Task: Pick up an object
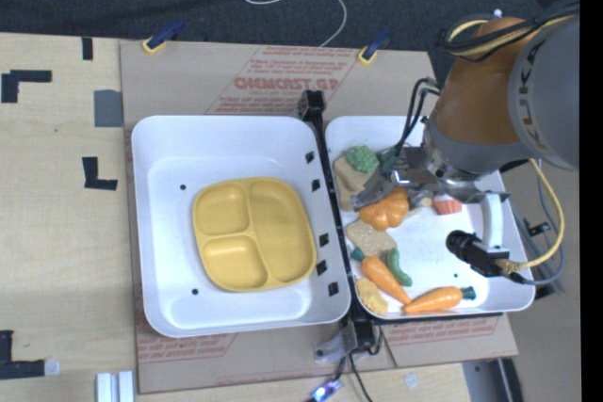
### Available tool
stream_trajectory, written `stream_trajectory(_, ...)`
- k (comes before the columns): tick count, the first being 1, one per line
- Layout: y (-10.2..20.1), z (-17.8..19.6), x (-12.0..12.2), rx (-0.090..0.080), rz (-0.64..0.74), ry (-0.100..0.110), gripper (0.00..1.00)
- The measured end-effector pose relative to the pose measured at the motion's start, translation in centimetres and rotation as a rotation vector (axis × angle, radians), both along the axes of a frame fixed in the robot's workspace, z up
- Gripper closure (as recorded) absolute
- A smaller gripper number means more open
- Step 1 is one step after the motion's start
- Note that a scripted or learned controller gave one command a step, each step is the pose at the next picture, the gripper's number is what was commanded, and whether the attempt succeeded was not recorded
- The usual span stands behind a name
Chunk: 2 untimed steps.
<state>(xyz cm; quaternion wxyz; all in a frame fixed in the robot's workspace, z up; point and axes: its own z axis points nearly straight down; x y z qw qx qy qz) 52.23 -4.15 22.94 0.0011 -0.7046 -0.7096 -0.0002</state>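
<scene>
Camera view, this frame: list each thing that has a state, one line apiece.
Gripper: low in the right bin, over the toy food; grip cannot be judged.
Yellow tray: flat in the left bin, compartments bare.
Orange pepper: in the right bin, just below the gripper.
Broccoli: at the right bin's upper left.
Two carrots: lying flat near the right bin's front.
Right bin: holds the toy food.

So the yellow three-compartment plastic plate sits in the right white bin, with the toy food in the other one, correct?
Not quite. The camera view shows the yellow three-compartment plastic plate in the left white bin; the toy food, such as an orange toy carrot, lies in the right white bin.
</scene>
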Motion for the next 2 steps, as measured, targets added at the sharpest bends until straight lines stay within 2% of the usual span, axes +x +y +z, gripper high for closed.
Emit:
stream_trajectory(1,5.1,0.6,-1.1,0.001,0.0,0.002,1.0)
stream_trajectory(2,7.1,0.4,-1.7,-0.001,-0.004,0.003,1.0)
